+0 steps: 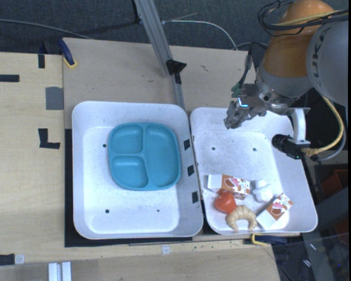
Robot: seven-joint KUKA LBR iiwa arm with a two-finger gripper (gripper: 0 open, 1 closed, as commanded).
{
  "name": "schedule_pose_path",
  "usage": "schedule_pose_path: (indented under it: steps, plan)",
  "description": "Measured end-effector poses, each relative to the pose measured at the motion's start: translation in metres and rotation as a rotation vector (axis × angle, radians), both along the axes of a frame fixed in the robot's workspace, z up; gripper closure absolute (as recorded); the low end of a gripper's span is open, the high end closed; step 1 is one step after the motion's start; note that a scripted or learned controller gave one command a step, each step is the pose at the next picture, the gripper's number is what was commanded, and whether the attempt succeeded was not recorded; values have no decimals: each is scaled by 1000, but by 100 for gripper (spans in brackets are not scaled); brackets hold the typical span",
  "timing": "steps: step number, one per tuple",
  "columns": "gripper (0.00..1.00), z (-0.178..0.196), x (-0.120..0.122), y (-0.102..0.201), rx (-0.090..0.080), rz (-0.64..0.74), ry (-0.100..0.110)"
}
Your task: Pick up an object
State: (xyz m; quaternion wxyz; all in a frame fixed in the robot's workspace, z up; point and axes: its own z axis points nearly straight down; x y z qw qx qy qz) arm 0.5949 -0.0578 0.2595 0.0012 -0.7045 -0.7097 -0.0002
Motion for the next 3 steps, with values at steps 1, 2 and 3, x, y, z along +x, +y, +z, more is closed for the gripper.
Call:
schedule_pose_path:
  steps: [1, 2, 3]
  plan:
    - [100, -14, -4, 46, -1, -1, 2]
    - [100, -12, -18, 95, 0, 0, 1]
    - [100, -36, -35, 148, -1, 0, 4]
